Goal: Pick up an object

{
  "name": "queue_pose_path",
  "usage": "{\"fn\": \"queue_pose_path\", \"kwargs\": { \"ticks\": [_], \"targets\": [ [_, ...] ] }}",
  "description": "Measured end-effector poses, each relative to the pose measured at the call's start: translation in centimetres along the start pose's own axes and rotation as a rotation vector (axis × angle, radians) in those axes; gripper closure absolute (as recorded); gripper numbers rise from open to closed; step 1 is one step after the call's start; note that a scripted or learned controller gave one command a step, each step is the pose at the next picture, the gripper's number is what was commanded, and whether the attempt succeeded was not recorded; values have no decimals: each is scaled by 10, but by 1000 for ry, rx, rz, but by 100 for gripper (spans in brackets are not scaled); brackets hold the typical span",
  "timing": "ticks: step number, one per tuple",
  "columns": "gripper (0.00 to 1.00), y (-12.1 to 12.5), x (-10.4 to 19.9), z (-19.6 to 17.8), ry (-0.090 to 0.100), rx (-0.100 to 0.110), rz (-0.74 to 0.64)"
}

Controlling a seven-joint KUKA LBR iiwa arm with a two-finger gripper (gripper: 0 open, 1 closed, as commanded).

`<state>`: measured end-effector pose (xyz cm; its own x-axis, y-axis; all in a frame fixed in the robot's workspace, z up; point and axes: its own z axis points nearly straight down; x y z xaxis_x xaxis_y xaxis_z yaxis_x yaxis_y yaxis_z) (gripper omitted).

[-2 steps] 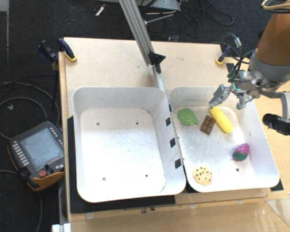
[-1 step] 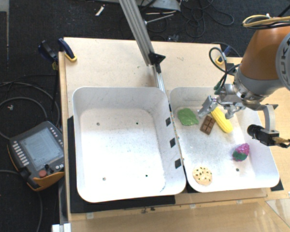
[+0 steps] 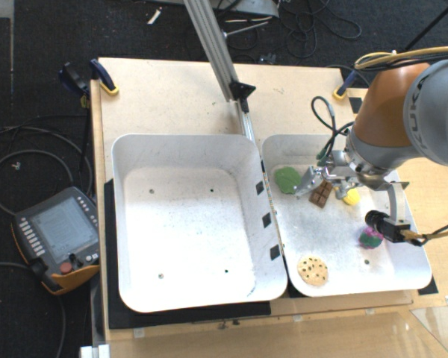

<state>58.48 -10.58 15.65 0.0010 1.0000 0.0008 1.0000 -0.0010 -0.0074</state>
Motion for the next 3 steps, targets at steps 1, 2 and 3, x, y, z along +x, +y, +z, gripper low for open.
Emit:
{"fn": "queue_pose_path", "kwargs": {
  "ticks": [1, 2, 3],
  "targets": [
    [0, -8, -6, 50, 0, -1, 1],
    [100, -6, -6, 37, -1, -8, 0],
    [100, -2, -6, -6, -2, -12, -3]
  ]
}}
